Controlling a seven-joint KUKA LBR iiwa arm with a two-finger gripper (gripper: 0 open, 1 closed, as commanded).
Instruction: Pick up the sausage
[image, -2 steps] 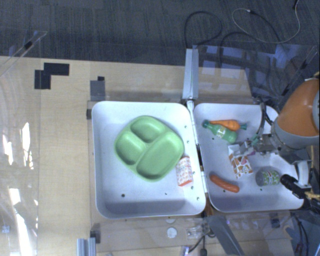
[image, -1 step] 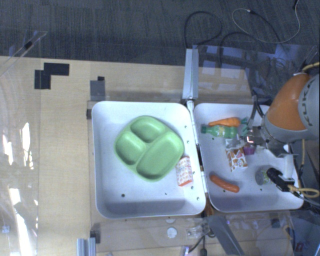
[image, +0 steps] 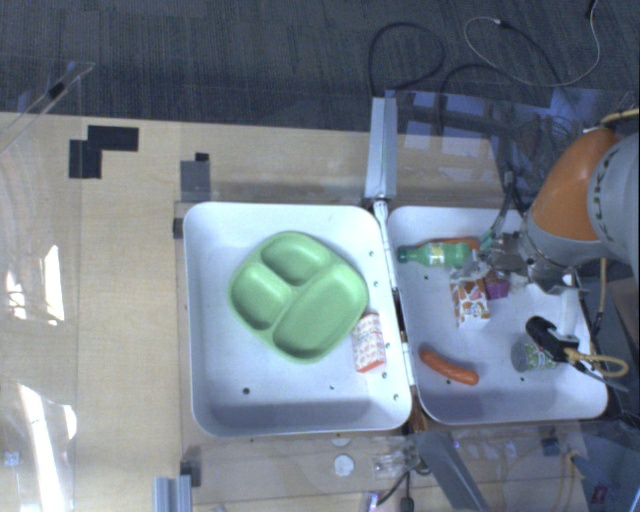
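Observation:
The sausage (image: 448, 367), orange-red and slightly curved, lies flat near the front of the right bin (image: 500, 405). My gripper (image: 498, 262) hangs over the back of that bin, above a small purple item (image: 497, 287) and beside a red-and-white snack packet (image: 470, 300). The sausage is well clear of the gripper, toward the front left of it, with nothing touching it.
A green bottle (image: 437, 254) lies along the back of the right bin. The left bin (image: 215, 400) holds a green divided plate (image: 298, 294) and a small red-and-white can (image: 368, 343) by its right wall. A metal divider (image: 381, 150) stands behind the bins.

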